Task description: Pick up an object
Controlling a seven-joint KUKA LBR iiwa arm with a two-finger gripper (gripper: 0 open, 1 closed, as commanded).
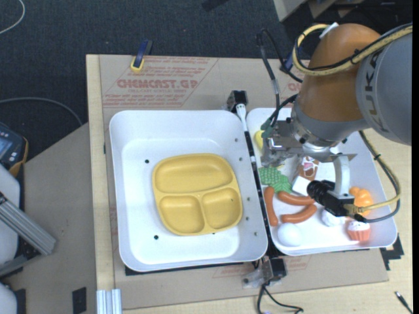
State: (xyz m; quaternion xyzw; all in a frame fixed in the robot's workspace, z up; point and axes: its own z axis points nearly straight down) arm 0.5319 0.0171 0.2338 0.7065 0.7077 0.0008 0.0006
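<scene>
The end effector (302, 154) was lowered among toys in the right bin (386, 231), its grasp untellable; a lift was needed.

A dark grey carpeted floor (78, 18) is seen around the bench. The bench top is covered by a brown cardboard sheet (163, 84) printed with red lettering. A thin pale cable (13, 8) is looped on the floor at upper left. An aluminium extrusion (26, 224) is seen at lower left. Lighting is even; shadows are soft.
</scene>
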